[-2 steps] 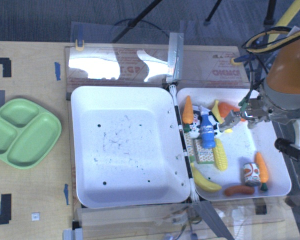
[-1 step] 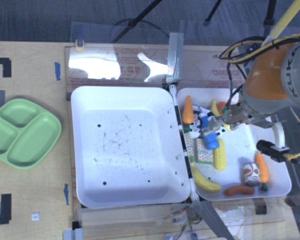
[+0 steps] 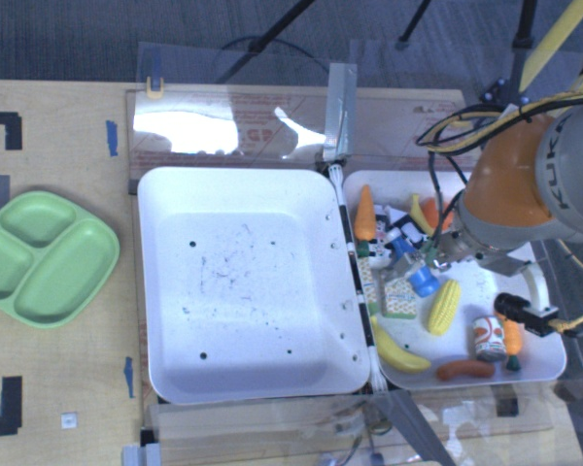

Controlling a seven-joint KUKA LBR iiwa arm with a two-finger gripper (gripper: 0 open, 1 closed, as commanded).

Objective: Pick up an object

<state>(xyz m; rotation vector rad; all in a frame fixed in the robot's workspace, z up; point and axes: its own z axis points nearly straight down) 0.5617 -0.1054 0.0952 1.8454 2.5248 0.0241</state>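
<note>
Crowding is the main risk: the right bin [image 3: 549,362] is packed, so a descending gripper [image 3: 437,255] could nudge neighbours or catch two things at once. The arm [image 3: 510,183] hangs over that bin, and its tool's state I cannot tell. Just below the gripper lies the corn cob [image 3: 444,305], yellow, ridged and tilted, perhaps the nearest target, beside a small blue piece [image 3: 423,282].

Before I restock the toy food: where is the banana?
The banana lies in the right bin, near its front-left corner, below the corn cob and left of the sausage.
</note>
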